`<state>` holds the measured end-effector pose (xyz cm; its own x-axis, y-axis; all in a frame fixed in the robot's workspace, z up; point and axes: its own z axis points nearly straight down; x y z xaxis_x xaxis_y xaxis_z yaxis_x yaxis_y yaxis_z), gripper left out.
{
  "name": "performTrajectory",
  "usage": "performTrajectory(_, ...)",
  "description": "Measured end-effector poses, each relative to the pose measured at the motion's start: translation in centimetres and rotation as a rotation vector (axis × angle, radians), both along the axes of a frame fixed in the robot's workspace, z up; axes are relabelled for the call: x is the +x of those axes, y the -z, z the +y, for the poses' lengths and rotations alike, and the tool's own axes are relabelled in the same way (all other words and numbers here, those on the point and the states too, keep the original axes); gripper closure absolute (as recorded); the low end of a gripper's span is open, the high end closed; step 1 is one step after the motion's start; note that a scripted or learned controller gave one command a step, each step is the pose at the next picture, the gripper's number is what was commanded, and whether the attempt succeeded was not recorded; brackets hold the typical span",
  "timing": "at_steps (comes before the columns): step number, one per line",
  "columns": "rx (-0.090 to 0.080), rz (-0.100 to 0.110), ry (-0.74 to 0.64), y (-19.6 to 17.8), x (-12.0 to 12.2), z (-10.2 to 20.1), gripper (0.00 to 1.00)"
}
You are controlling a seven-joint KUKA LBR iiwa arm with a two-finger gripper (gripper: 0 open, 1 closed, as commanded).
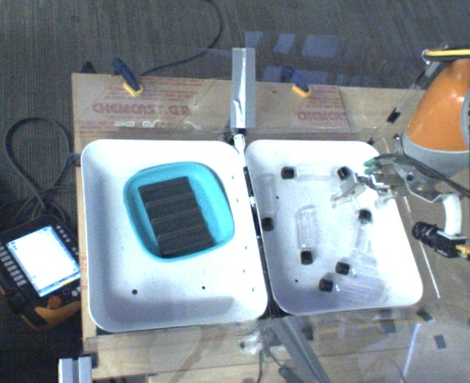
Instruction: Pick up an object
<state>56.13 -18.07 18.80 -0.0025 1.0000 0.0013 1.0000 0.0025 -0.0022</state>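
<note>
Several clear plastic vials with black caps lie scattered in the right bin (394,290). One vial (306,228) lies near the bin's middle, another (298,173) near the back, and two more (354,278) rest at the front right. My gripper (354,188) reaches in over the bin's right rim, low among the vials at the back right, close to a black-capped vial (344,172). The grey arm with its orange band (442,110) stands behind it at the right edge. No vial shows clearly as held.
The left bin (107,294) holds a teal dish (219,214) with a black ridged block (175,214) in it. A metal post (242,94) rises behind the gap between the bins. A pendant with a lit screen (35,262) and cables lie on the floor to the left.
</note>
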Motion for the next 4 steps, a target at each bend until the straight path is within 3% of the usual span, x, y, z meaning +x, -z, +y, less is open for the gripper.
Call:
performTrajectory(1, -0.006, -0.008, 0.073, 9.7, 3.9, 2.4, 0.00)
performTrajectory(2, -0.008, -0.016, 0.035, 9.7, 1.9, 7.9, 0.00)
performTrajectory(3, -0.005, -0.018, 0.036, 8.7, 2.0, 7.9, 1.00)
performTrajectory(4, -0.006, -0.001, 0.191, -2.6, 6.5, 6.9, 1.00)
